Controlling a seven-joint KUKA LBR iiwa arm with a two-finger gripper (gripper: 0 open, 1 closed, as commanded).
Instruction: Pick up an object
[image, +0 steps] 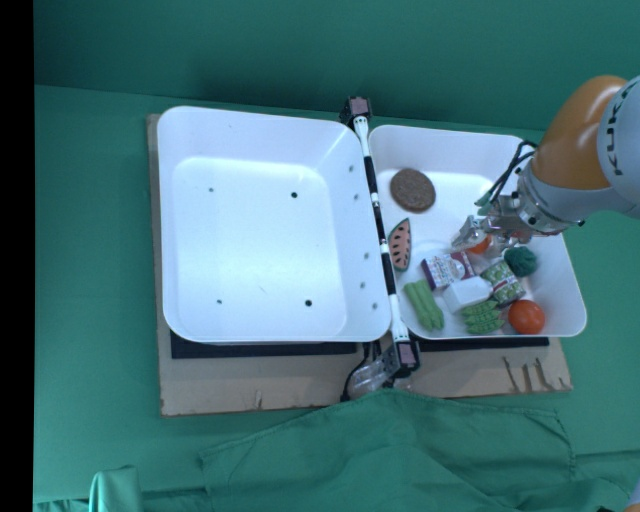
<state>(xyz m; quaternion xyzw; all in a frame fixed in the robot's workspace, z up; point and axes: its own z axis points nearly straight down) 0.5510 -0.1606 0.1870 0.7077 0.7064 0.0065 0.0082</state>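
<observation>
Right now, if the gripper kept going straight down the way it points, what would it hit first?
Probably the small orange item right under the gripper, in the right bin beside the purple packet. Depth is hard to judge from this slanted view, so the packet could be touched too.

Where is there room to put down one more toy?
The left bin has bare floor wall to wall. In the right bin, there is bare floor behind the brown cookie. It is crowded around the watermelon slice, tomato and the gripper.

Illumination is even with a cool green cast, strongest as glare on the left bin (200, 140) floor; shadows soft, focus slightly soft overall.
</observation>
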